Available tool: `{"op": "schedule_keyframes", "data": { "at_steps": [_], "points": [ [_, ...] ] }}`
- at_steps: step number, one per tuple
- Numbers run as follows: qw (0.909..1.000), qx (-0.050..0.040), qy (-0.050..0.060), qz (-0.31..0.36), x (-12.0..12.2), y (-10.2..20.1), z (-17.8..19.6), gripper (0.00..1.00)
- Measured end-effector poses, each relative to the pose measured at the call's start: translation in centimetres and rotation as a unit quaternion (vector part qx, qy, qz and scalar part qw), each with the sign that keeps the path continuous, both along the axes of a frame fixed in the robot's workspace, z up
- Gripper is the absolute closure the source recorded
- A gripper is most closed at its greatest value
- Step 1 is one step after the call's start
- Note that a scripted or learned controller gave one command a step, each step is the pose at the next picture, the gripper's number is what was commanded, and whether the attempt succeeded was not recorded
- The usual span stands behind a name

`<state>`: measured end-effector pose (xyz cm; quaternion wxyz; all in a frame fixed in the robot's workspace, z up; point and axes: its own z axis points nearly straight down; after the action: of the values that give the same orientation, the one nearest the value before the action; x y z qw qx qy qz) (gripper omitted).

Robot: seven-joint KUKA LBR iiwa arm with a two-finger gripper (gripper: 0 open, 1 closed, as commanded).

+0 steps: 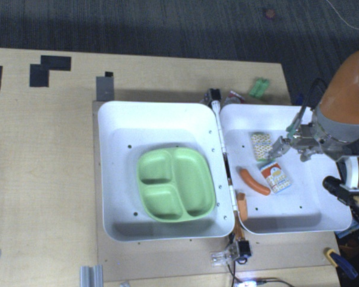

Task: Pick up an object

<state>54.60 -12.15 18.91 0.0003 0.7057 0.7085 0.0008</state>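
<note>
In the right bin (299,217) lie a small dotted packet (261,143), a red and white packet (274,177) and an orange sausage-shaped toy (253,182). A second orange piece (242,206) rests against the bin's left wall near the front. My gripper (293,142) hangs over the right bin, just right of the dotted packet and above the red and white packet. Nothing shows in its grasp. The arm's orange band (353,91) is at the right edge of the view.
The left bin (116,160) holds a green divided plate (175,182). A green object (259,88) and a black clamp (213,95) lie on the bench behind the bins. Cables and a clip (236,253) sit at the front between the bins.
</note>
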Motion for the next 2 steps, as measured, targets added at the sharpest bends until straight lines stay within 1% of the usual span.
{"op": "schedule_keyframes", "data": {
  "at_steps": [1, 2],
  "points": [
    [1.0000, -0.0011, -0.003, -0.001, -1.5, 1.0, -9.1, 0.00],
    [1.0000, -0.0027, -0.008, -0.001, -1.2, 0.9, -7.9, 1.00]
  ]
}}
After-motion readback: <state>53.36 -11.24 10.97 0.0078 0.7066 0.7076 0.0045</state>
